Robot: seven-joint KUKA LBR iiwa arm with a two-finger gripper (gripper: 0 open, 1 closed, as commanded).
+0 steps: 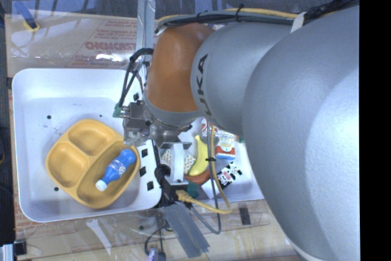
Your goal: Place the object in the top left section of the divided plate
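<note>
We see the yellow three-section plastic divided plate lying in the left white shallow bin, the blue plastic bottle with white cap in its large right section, and the yellow banana right of it under the grey arm.

the arm hides most of the right bin; end effector fingers not discernible.
</note>
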